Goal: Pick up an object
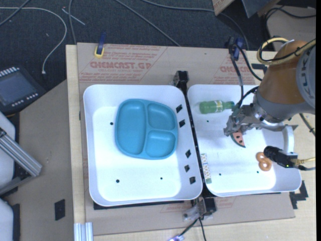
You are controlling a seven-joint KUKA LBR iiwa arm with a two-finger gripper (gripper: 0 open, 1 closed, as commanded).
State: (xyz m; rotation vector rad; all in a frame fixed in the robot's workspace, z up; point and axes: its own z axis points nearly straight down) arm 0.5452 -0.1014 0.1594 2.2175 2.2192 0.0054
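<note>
Camera view: 2 white bins. The left bin (95, 134) has 1 blue divided plate (146, 128). In the right bin (225, 185) the gripper (235, 130) sits low over the middle. A green bottle (216, 106) lies near it, up-left. A reddish-brown piece (241, 139) is at its tip, and an orange piece (262, 161) is near the right wall. Claw apart or together: cannot tell. Step is likely a grasp attempt on the reddish-brown piece. Next move calls for a firm clamp, then a straight lift.

1 arm (312, 79), rounded grey casing. Wide orange band (283, 82) above the wrist, yellow cable (273, 43) looped at its 12 o'clock. 1 gripper (236, 130), dull grey metal, at the band's 8 o'clock.
</note>
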